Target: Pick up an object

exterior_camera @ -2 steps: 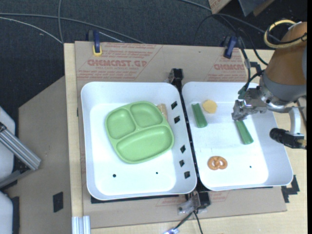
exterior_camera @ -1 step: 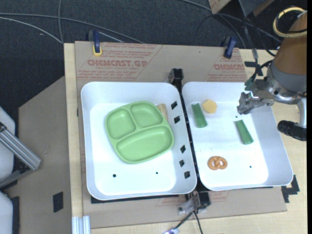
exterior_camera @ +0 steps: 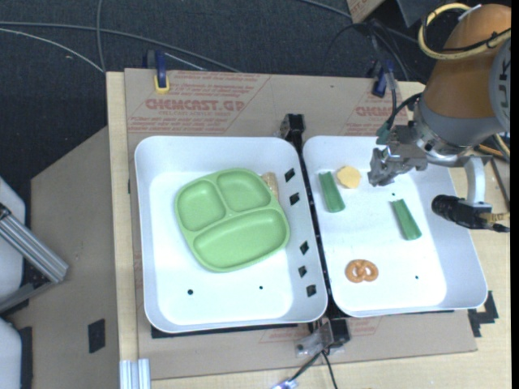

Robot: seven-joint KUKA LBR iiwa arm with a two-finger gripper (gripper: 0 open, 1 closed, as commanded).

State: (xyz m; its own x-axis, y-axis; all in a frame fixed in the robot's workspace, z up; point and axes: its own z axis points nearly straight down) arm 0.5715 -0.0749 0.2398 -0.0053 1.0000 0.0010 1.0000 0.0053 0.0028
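Note:
The right bin (exterior_camera: 454, 286) holds a small round yellow piece (exterior_camera: 349, 177), two green sticks (exterior_camera: 330, 191) (exterior_camera: 405, 219) and a brown pretzel (exterior_camera: 362, 271). My gripper (exterior_camera: 381, 173) hangs over the bin's far part, just right of the yellow piece and above the gap between the two sticks. It is dark and small in the camera view, and nothing shows between its tips.
The left bin (exterior_camera: 162, 290) carries a green divided plate (exterior_camera: 233, 219), with a small tan thing (exterior_camera: 270, 186) at its far right edge. A black divider with clips (exterior_camera: 302, 217) runs between the bins. Open white floor lies at the right bin's front.

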